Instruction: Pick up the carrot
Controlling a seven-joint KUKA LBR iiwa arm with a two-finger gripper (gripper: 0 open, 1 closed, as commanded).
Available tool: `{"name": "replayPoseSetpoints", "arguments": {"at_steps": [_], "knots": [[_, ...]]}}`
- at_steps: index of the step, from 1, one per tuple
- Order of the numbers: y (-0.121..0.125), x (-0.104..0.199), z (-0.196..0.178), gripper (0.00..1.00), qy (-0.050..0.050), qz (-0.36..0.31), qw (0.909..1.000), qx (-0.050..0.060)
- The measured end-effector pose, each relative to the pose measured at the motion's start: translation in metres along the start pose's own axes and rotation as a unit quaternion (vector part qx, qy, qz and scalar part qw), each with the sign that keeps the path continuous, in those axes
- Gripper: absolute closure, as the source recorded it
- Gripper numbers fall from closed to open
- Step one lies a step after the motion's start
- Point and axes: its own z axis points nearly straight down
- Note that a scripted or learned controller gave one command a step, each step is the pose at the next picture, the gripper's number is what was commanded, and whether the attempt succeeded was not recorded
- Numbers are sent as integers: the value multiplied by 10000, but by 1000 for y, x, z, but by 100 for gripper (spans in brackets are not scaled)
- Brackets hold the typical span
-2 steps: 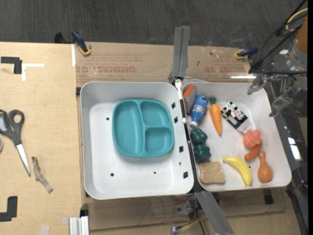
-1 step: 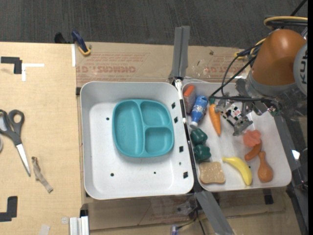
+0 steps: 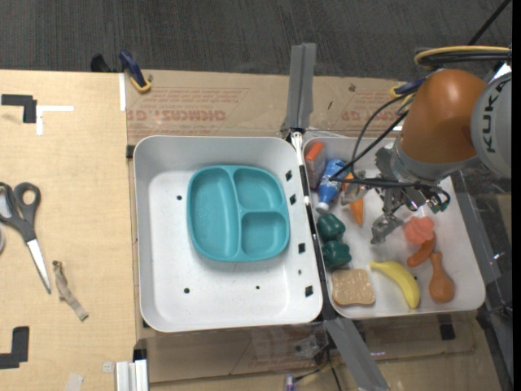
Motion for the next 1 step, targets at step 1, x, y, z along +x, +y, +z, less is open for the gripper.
{"name": "replayPoseSetpoints", "arguments": {"at_steps": [1], "knots": [[0,-2,-11,100,-22,-15,10000,15]]}}
